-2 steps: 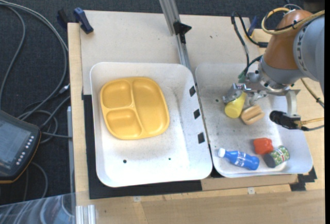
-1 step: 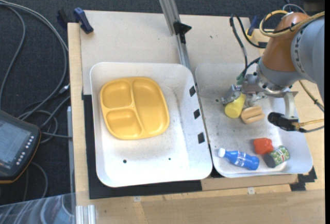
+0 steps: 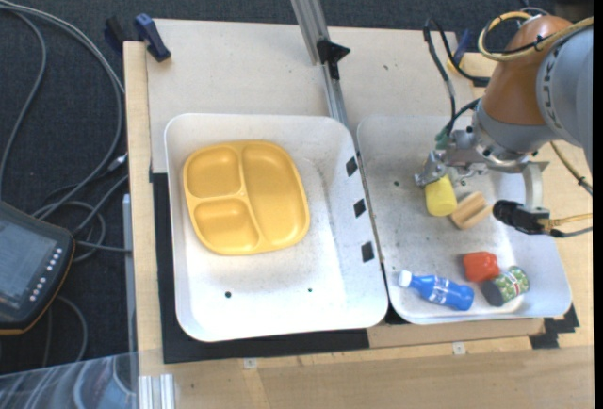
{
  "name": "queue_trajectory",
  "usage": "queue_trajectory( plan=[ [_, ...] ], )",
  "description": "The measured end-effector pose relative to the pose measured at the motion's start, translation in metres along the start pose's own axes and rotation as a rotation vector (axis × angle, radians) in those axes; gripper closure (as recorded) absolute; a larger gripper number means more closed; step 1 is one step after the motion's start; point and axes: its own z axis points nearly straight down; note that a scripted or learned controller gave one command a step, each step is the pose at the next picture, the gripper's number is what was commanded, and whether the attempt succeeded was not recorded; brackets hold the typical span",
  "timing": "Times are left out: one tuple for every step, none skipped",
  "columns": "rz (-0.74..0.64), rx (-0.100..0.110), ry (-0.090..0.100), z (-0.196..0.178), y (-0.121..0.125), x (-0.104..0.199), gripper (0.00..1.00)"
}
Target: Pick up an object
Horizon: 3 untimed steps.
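I count two white bins (image 3: 188, 303), one yellow plate (image 3: 247, 197), one blue bottle (image 3: 437, 290), and four small things.

A divided plate (image 3: 246, 197) is set in the left bin (image 3: 188, 303); in the right bin (image 3: 396, 303) a bottle (image 3: 436, 289) is laid near the front, a block (image 3: 468, 210) farther back

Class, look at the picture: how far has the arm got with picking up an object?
Done: the tool has reached the right bin, just above the yellow piece. In hand: nothing visibly; whether it grips the piece is unclear. Left: lifting one. The tan block, red piece, blue bottle and green can lie in the bin.
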Motion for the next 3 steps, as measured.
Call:
queue_trajectory(
  plan=[
    [0.0, -0.007, -0.003, -0.045, 0.005, -0.003, 1.0],
    [-0.001, -0.008, -0.003, -0.1, 0.007, -0.003, 1.0],
    [-0.003, 0.002, 0.0, -0.101, -0.009, 0.037, 1.0]
  ],
)
